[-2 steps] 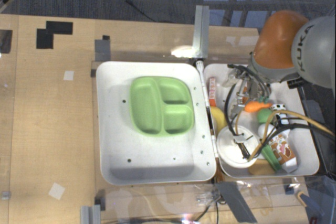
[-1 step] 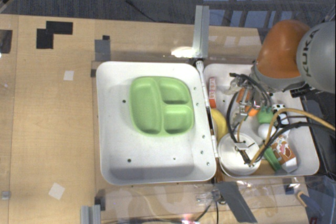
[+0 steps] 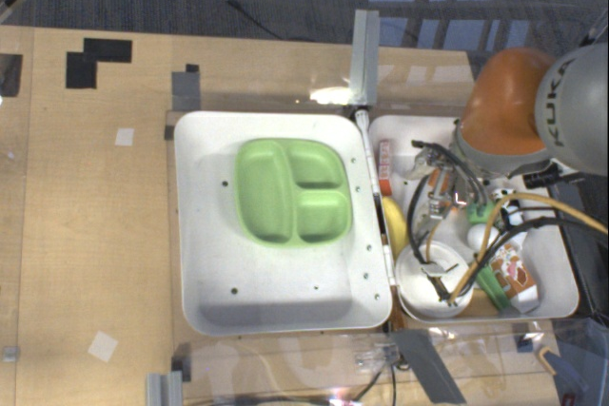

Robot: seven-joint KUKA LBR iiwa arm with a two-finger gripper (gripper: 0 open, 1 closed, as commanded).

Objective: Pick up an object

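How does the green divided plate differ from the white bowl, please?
The green plate is a rounded square with three compartments; the white bowl is round with one hollow. The plate lies alone in the left bin; the bowl sits crowded in the right bin, beside a banana. The plate looks larger than the bowl. Both lie open side up.

The tool point(image 3: 441, 209) sits amid clutter in the right bin point(image 3: 557, 247): white bowl point(image 3: 411, 285) just below in view, banana point(image 3: 393, 222) left, packet point(image 3: 514, 276) right. Farther left, open floor rings a green tray point(image 3: 290, 190).
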